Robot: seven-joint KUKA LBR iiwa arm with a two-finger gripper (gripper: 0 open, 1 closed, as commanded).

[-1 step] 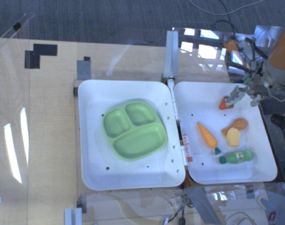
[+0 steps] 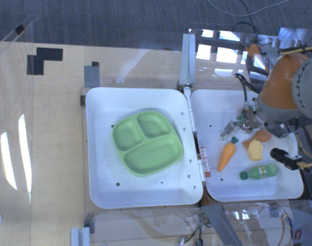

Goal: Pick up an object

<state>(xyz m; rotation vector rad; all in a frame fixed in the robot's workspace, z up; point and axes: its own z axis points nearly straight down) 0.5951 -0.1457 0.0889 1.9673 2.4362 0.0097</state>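
Looking down from the camera view, no brand, label or writing could be read anywhere; a red-and-white tag point(image 2: 202, 159) on the rim between the bins was too small to make out. The left bin point(image 2: 99, 188) held a green divided plate point(image 2: 148, 142) with three compartments, lying flat near its middle. The right bin point(image 2: 213, 186) held a toy carrot point(image 2: 227, 155) near its centre, a yellow piece point(image 2: 255, 149) just right of it, an orange piece point(image 2: 260, 136) beyond that, and a green bottle point(image 2: 258, 172) lying on its side nearer the front. The gripper point(image 2: 232, 129) hung low over the far part of the right bin, just beyond the carrot, the arm point(image 2: 279, 86) crowding the bin's right side. Whether its jaws were apart or together could not be told.
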